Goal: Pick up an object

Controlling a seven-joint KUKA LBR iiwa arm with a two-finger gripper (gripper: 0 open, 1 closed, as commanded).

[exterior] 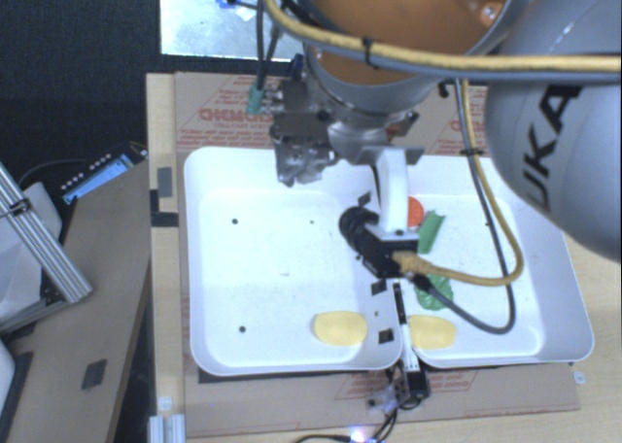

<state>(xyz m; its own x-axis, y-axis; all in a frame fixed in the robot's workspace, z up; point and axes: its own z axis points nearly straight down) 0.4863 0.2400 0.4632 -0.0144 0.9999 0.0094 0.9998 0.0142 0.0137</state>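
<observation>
Camera view shows you the gripper [294,161] above the left bin [219,266], at its far side; you cannot tell whether it is squeezed or loose. A yellow round piece [339,327] lies near that bin's front wall.

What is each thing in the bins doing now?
gripper: above the left bin's far side.
left yellow piece: lying flat in left bin.
right yellow piece: lying flat in right bin.
green pieces: lying in right bin, partly hidden.
red piece: in right bin, partly hidden.
</observation>
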